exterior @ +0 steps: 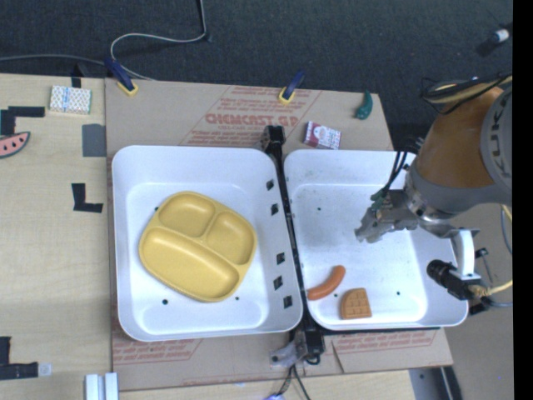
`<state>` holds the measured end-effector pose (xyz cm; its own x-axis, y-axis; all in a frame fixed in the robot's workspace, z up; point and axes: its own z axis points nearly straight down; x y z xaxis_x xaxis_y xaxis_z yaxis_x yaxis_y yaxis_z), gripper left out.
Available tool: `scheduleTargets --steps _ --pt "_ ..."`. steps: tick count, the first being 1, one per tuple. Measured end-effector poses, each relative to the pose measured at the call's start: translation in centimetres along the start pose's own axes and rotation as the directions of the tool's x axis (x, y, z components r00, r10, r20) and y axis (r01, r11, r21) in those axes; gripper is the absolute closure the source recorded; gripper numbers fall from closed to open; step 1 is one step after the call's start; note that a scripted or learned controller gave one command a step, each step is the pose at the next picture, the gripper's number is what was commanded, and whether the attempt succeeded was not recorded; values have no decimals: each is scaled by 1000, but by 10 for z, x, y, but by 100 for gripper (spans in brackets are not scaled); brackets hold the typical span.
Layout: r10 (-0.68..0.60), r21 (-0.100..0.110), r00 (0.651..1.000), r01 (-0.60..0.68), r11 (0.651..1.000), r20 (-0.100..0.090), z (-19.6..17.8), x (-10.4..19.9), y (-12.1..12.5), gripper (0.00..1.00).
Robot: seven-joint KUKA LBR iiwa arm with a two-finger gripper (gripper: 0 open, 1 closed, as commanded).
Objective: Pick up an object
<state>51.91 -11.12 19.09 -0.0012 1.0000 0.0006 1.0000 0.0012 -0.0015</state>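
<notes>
nearest the camera, along the front of the right bin [379, 319], lay two small things: a tan waffle-like biscuit [355, 304] and, just beside it to the upper left, an orange sausage [326, 282] lying on a slant. they were close together but appeared not to touch. either would serve as the object to pick up.

a little further back the claw [372, 227] hung over the bare middle of that bin, apart from both items. whether it was open or closed could not be told; the tip was dark and small against the white floor.

to do the step well, the claw would probably need to travel toward the front of the bin, line up across the sausage's narrow width rather than along it, and come down far enough to close around it without nudging the biscuit. the flat biscuit looked harder to get under.

in the left bin [133, 173] sat a yellow divided tray [197, 244], well apart from the claw. beyond both bins the cardboard-covered surface [241, 111] held a small red packet [321, 135] near the far edge.
</notes>
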Motion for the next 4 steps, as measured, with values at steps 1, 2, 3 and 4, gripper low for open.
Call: scheduleTargets --steps 1,2,3,4 --pt "1 -5 1000 -1 1000 0 104 6 3 0" --pt "1 -11 1000 -1 1000 3 104 17 -32 0" --pt "2 -10 1000 -2 1000 1 95 18 -32 100" --pt "2 -9 1000 -2 1000 1 95 18 -32 0"
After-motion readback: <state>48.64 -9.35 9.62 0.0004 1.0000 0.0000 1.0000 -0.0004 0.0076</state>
